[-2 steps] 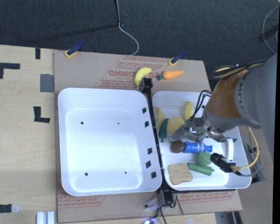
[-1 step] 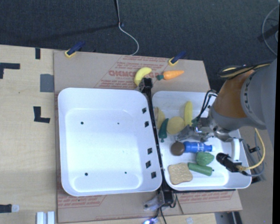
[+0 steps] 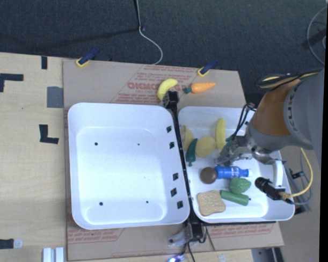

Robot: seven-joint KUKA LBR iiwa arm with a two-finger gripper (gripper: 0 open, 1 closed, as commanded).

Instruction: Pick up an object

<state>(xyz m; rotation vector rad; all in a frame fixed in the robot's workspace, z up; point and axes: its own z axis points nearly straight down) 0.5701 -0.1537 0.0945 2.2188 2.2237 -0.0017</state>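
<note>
**Gripper low in the right bin, grasp unconfirmed**

Currently the gripper [image 3: 231, 153] is seen lowered into the right bin [image 3: 283, 213], among a cluster of toy foods. Whether its tips are apart, together or clamped on anything cannot be told, since the mechanism is viewed from above and is too dark to be read. No object can be confirmed as held.

Just below the gripper, a blue bottle [image 3: 231, 172] lies on its side, touching or nearly touching the tool. Below that again are a green pepper [image 3: 240, 184] and a green cucumber [image 3: 235, 197]. To the gripper's left, a pale yellow lemon [image 3: 205, 146] is found, with a brown ball [image 3: 207, 175] down and to the left. A slim yellow piece [image 3: 221, 133] lies just above and left. A slice of bread [image 3: 210, 203] sits farthest below.

The blue bottle is judged the likeliest target. For a sound pick, the bottle should be straddled across its narrow width, not along its length. Closure should be completed before any lift is begun. Neighbouring pieces are close, so a straight vertical lift would be advised, lest the pepper be dragged along.
</note>
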